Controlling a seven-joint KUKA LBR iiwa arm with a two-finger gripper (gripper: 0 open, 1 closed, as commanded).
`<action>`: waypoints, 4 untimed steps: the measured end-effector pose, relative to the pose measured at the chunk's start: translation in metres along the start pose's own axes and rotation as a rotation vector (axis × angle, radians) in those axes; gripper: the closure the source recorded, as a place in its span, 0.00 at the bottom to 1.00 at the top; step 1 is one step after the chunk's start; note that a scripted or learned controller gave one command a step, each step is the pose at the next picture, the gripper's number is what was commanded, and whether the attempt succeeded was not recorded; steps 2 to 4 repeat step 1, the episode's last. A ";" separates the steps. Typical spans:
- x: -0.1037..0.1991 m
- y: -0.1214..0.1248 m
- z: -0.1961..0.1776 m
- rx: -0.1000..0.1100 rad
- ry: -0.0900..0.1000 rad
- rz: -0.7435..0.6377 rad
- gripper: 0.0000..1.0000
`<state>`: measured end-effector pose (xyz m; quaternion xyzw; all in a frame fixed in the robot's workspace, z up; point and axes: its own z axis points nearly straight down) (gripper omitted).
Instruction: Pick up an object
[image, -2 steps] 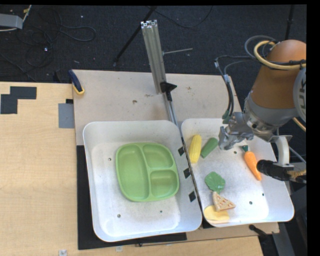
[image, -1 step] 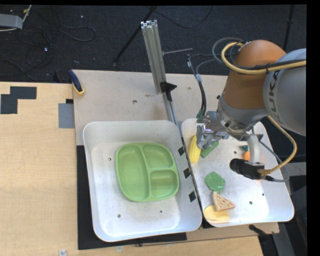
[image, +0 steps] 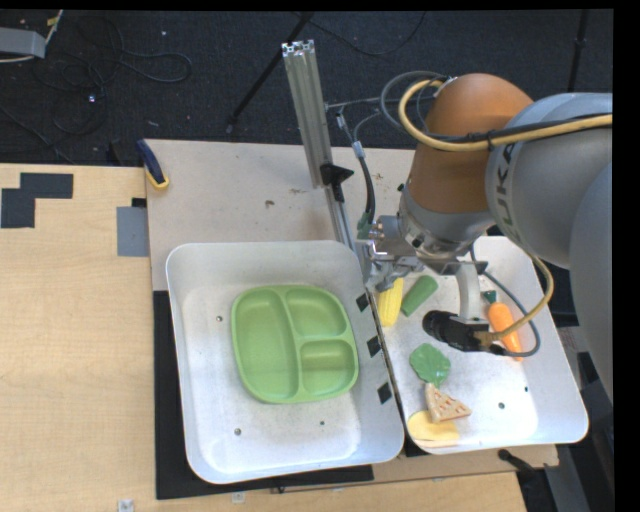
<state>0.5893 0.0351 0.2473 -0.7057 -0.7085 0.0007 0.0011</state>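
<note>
My gripper (image: 392, 268) hangs low over the left part of the right bin (image: 530, 420), close to its left wall. Just below it lie a yellow corn cob (image: 389, 302) and a green pod-shaped piece (image: 420, 292), side by side. I see nothing held in the gripper. An orange carrot (image: 503, 326) lies to the right. Nearer the front are a green leafy piece (image: 431, 362), a tan wedge (image: 446, 405) and a pale yellow piece (image: 431, 431).
The left bin (image: 200, 420) holds a green divided plate (image: 295, 342). A metal post (image: 312, 115) stands behind the bins, near the arm. The wall between the two bins runs just left of the gripper. The arm's bulk covers the right bin's back part.
</note>
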 end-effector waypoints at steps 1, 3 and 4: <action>0.047 0.007 -0.001 -0.001 0.000 0.000 1.00; 0.047 0.007 -0.001 -0.001 0.000 0.000 1.00; 0.047 0.007 -0.001 -0.001 0.000 0.000 1.00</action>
